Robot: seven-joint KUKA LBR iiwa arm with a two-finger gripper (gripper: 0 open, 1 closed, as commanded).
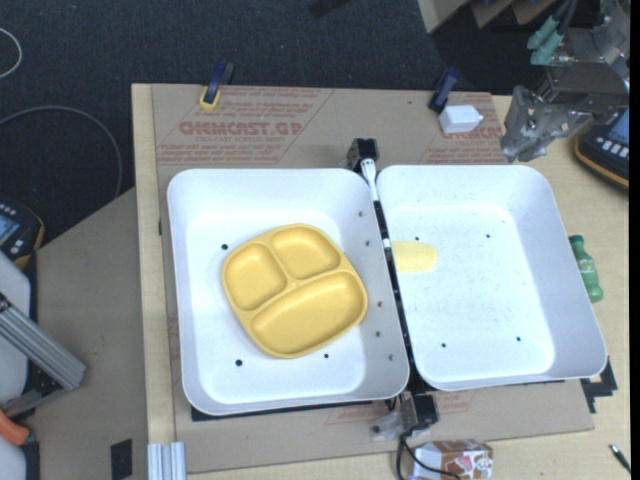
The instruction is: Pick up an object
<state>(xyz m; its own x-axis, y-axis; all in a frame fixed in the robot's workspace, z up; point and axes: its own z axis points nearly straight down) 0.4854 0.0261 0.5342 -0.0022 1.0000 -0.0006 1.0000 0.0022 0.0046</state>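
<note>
Insp. notes, ref. landmark = left bin (pixel 190 268), the white shallow one on the bench.

Yellow divided plate (pixel 293 289): lies flat inside left bin, approx. centre of its floor, three compartments facing up, turned at a slant to the bin walls. Not touching any wall. Nothing on it.

Right bin (pixel 540 268): butts against left bin's right wall; black strip (pixel 380 236) runs along the seam betw. the two. Small pale yellow piece (pixel 414 257) lies on right bin's floor, just past left bin's right wall, level w/ the plate's upper half. Shape unclear, flat-looking.

Gripper (pixel 527 133): well to the right of left bin and above its far edge line, beyond right bin's far right corner, over the cardboard sheet (pixel 300 128). Well apart from the plate. Jaws: cannot tell how far open; the metal parts blur together at this angle. No item seen in them.

Misc.: white block (pixel 460 119) on the cardboard, above-right of left bin. Blue-yellow clamp (pixel 214 85) at the cardboard's far edge, above left bin's left part. Green object (pixel 585 266) beyond right bin's right rim.
</note>
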